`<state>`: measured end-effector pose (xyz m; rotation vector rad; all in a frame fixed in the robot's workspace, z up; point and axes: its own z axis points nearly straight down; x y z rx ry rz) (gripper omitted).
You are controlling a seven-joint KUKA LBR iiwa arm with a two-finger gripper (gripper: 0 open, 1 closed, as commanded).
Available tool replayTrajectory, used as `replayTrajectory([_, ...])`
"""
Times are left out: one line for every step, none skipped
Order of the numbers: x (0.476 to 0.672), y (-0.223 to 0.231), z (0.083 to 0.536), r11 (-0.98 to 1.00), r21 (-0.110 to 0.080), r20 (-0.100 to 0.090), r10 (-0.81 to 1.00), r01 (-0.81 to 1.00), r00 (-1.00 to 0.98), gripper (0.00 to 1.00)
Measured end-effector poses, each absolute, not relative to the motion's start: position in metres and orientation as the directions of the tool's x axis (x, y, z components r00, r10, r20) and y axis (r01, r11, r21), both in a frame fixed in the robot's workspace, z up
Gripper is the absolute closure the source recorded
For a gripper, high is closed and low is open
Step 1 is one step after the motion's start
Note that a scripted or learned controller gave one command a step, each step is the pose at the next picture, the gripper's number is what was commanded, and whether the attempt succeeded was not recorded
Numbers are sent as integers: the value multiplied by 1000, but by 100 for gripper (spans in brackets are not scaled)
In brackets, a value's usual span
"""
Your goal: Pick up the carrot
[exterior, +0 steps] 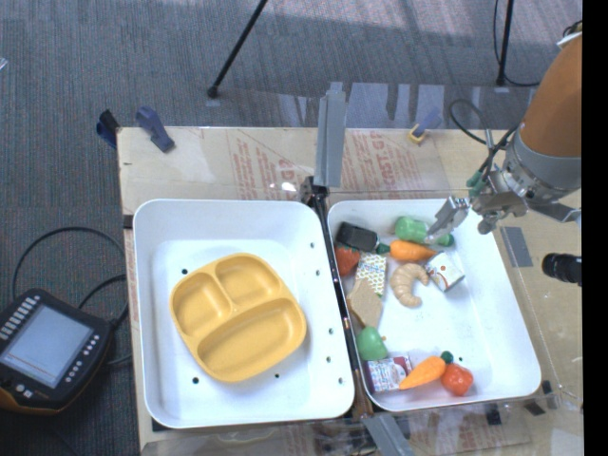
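while the wooden desk [218,164] carries two shallow white bins side by side, the left white bin [152,236] holds a yellow plastic tray with three compartments [237,315], lying at a slant near its middle. the right white bin [494,321] holds a scatter of toy food. the grey arm with an orange band [556,103] reaches in from the right, and its hand [446,220] hangs over the bin's far side, just above a small orange carrot with a green top [411,250] and beside a green toy vegetable [411,227]. i cannot tell whether the hand is released or clenched, and nothing shows between its parts. a beige croissant-shaped toy [409,283] lies just below that carrot, with a small white and red carton [446,272] to its right. a second orange carrot [424,371] lies near the bin's front edge, touching a red tomato-like toy [457,379] and a red and white packet [385,373]. a black teach pendant [47,345] sits on the floor at left.
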<state>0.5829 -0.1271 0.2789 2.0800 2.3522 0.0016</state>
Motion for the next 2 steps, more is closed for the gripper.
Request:
replayTrajectory([582,-127,274,121,-7,2,993,993,-121,0])
replayTrajectory([582,-127,274,121,-7,2,993,993,-121,0])
